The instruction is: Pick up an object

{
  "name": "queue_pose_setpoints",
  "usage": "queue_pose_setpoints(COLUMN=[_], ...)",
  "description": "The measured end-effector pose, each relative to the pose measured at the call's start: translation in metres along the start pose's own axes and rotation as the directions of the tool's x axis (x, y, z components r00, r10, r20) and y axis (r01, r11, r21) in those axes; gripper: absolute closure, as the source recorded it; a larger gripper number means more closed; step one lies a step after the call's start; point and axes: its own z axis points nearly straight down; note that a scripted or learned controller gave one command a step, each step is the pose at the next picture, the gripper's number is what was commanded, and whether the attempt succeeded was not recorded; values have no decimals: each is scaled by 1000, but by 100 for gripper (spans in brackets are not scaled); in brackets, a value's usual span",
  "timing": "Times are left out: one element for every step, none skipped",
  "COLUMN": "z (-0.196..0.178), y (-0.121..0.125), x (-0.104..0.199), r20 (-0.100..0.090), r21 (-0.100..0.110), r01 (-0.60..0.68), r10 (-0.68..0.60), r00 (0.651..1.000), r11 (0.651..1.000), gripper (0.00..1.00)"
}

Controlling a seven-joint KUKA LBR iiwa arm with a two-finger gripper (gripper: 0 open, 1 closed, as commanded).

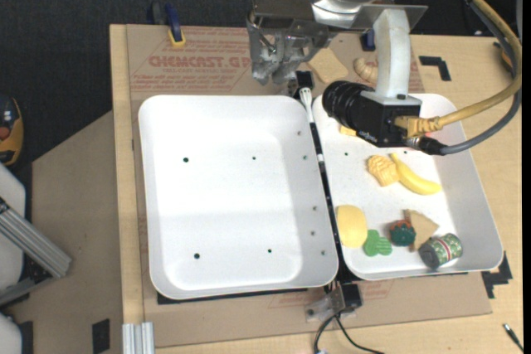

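Camera view is showing our end effector hanging at twelve o'clock, beyond both bins; we cannot tell its state. The banana is lying toward five o'clock in the right bin, its long axis slanting.

You can read red print "CHEMCAST G P" on the brown board under the bins, along its far edge, the end of the line hidden behind the arm, no other lettering legible to you
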Motion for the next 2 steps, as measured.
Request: queue_pose_setpoints(z=[1,-10], y=[0,0], x=[0,1], r20=[0,-1], r21=[1,-2], r01=[0,1], r10=[0,-1], r00=[1000,1000], r11=[1000,1000], gripper=[0,100])
